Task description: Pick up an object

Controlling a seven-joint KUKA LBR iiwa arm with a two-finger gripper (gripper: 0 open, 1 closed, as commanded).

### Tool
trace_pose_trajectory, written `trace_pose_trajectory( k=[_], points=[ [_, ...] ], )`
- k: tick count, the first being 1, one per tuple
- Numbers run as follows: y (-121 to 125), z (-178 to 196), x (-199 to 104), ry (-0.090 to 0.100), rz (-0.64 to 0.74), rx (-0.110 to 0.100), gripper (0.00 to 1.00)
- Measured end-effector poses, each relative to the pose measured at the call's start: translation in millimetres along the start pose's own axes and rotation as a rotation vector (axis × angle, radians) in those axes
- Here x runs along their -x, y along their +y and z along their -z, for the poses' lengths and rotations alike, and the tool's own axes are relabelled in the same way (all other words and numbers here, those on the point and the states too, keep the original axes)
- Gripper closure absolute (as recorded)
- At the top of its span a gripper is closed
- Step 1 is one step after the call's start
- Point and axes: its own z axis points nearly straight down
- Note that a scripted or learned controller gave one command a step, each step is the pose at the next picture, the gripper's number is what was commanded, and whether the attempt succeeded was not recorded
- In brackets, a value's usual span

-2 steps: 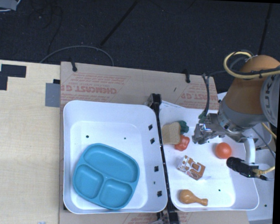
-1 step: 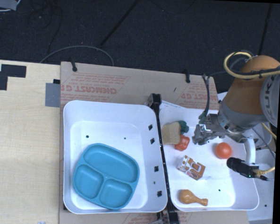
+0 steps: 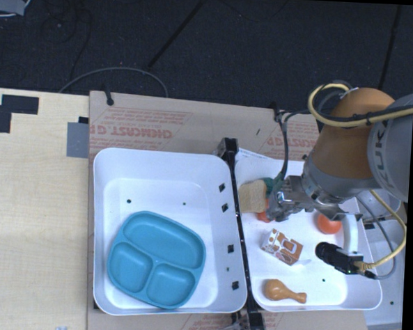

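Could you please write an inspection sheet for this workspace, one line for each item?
Surface: two shallow white bins, left bin and right bin, on a cardboard sheet over a pale bench.
Job's things: in the right bin a tan drumstick-shaped toy, a brown-and-white carton, a beige block, an orange round thing partly under the arm, a small red thing beside the tool.
Clutter: blue divided plate in the left bin.
Grippers: tool low over the right bin's upper left; finger state unclear.
Cables: yellow hose looped on the arm; dark cables on the floor.
Surroundings: dark floor behind the bench.
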Motion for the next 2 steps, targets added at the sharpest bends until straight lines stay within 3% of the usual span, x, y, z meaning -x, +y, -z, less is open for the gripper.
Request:
trace_pose_trajectory(
  k=[2],
  points=[
    [-26, -13, -102, 0.0, 0.001, -0.001, 1.0]
  ],
)
